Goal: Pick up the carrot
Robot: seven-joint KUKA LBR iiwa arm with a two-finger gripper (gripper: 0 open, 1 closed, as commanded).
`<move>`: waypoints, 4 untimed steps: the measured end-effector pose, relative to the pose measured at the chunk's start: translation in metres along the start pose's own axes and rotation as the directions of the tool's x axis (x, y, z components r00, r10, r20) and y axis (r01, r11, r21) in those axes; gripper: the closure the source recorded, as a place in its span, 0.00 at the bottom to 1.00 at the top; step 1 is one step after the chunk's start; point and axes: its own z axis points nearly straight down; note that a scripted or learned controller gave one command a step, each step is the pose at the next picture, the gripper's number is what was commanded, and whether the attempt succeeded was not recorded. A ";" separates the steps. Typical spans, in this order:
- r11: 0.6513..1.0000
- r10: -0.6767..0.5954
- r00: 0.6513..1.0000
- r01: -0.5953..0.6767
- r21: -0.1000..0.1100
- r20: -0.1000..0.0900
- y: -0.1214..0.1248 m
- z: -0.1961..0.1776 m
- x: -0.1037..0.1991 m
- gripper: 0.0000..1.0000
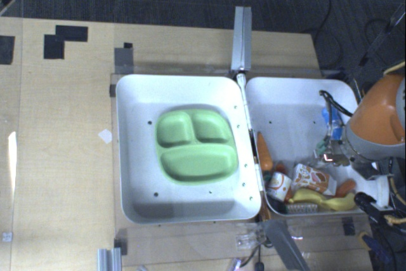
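The carrot (263, 153) is a slim orange piece lying lengthwise against the left wall of the right bin (285, 105), near the divider. My gripper (327, 153) hangs over the right half of that bin, about a hand's width to the right of the carrot and apart from it. The wrist with its orange band (380, 112) and cables hides much of the tool. Nothing is seen held.
In the front of the right bin lie a small can (278, 185), a printed packet (312, 178), a banana (325, 203) and a reddish piece (346, 187). The left bin (136, 136) holds a green divided plate (193, 146). A metal post (242, 35) stands behind the bins.
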 end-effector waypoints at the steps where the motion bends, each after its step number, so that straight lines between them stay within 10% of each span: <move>1: 0.999 0.037 0.999 -0.037 -0.005 0.000 -0.007 0.000 -0.007 1.00; 2: 0.969 0.247 0.969 -0.247 0.009 0.002 0.091 0.002 -0.029 1.00; 3: 0.987 0.158 0.987 -0.158 0.010 0.000 0.043 -0.047 -0.001 1.00; 4: 0.940 0.342 0.940 -0.342 0.005 0.000 0.042 0.002 -0.041 1.00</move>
